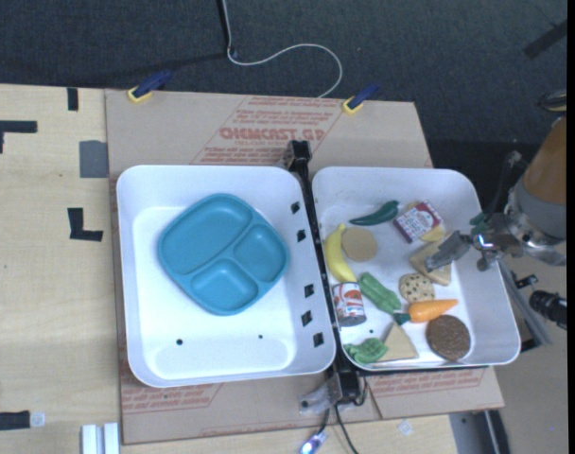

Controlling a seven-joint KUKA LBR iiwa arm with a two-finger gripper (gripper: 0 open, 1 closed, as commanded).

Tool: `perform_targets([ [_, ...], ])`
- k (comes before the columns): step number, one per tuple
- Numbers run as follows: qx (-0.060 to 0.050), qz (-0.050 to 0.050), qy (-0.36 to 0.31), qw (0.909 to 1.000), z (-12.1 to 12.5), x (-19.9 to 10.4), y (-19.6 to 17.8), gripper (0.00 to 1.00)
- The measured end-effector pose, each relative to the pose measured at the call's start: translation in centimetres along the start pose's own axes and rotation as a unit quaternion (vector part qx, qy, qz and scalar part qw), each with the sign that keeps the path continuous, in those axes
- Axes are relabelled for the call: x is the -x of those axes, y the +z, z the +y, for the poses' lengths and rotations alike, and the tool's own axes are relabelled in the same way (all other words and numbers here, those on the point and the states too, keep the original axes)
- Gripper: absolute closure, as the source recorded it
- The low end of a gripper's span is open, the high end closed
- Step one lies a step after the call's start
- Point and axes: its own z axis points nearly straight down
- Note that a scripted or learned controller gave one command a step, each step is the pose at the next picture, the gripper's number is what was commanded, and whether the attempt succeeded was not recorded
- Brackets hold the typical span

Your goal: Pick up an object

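The table (42, 282) carries 2 shallow white bins side by side on a brown cardboard sheet (269, 130).

The left bin (136, 282) holds 1 blue divided plate (223, 252), lying flat, with 3 compartments facing up.

The right bin (491, 320) holds a group of toy food items. From left to right: a banana (338, 256) along the left wall, a small can (350, 303) below it, a leafy green piece (366, 352) at the front edge, a tan round disc (358, 244), a green pickle (380, 292), a dark green pepper (376, 215), a cheese wedge (399, 342), a cookie (415, 286), a red-and-white packet (419, 221), a carrot (431, 309) and a brown round patty (448, 337).

The hand (448, 252) hangs over the right half of the right bin, just above a tan piece beside the cookie. Whether its fingers are apart or together cannot be determined, and no item is seen between them.
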Motion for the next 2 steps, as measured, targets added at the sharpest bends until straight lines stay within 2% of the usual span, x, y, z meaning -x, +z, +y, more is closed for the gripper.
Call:
perform_targets([
  [1, -0.002, 0.003, -0.006, 1.0000, -4.08, -12.89, -1.48, 0.00],
  [2, -0.005, 0.000, -0.001, 1.0000, -4.02, -12.14, -2.05, 1.00],
])
